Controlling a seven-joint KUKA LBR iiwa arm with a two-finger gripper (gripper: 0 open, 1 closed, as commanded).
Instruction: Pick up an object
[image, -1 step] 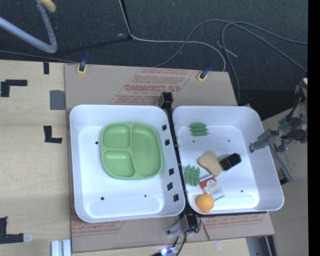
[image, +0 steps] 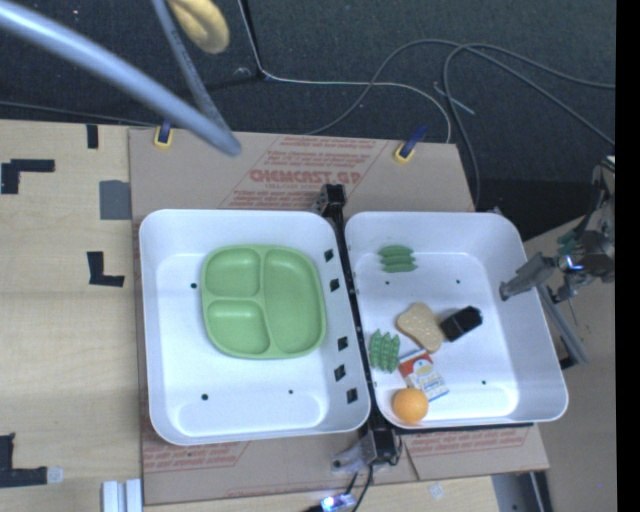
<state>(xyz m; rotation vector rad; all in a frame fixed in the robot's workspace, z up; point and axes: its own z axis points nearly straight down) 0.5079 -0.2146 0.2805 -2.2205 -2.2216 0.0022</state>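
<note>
I am seeing the end effector (image: 520, 283) sitting at the right rim of the right bin (image: 500, 235), poking in from the counter's right side; it is too small and blurred from here for me to tell how it is set, and nothing is showing in its grip. The pickable things are all lying in that right bin. A small green ridged piece (image: 397, 259) is resting near the bin's far wall. Toward the middle, a tan bread-like slice (image: 419, 325) is lying just beside a black block (image: 461, 323), which is the item nearest the end effector yet apart from it. A second green ridged piece (image: 384, 350) is lying close to the divider between the bins. Just in front of the bread, a small red-and-white packet (image: 424, 376) is touching an orange ball (image: 409, 405) near the bin's front wall. The left bin (image: 160, 300) is holding a green sectioned plate (image: 264, 301) lying flat.
</note>
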